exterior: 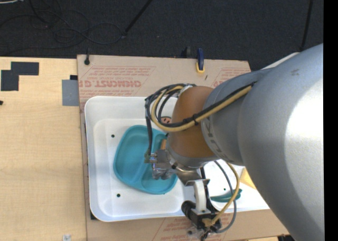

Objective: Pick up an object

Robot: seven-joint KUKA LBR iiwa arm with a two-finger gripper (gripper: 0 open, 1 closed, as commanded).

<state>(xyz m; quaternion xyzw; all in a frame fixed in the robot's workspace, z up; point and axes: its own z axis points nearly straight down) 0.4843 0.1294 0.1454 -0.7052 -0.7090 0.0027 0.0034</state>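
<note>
A teal shallow dish (132,155) lies in the left white bin (100,129), right of the bin's middle. My gripper (157,169) reaches down onto the dish's right part, close to its rim. The grey arm with its orange band (190,123) hangs over the seam between the two bins and hides the dish's right edge. A small red thing (166,121) peeks out beside the cables, mostly covered by the wrist.
A green object (234,194) shows partly under the arm in the right bin (253,197). Cardboard (132,76) lies beneath the bins, with a blue clamp (200,60) at its far edge. The wooden bench (37,155) stretches to the left.
</note>
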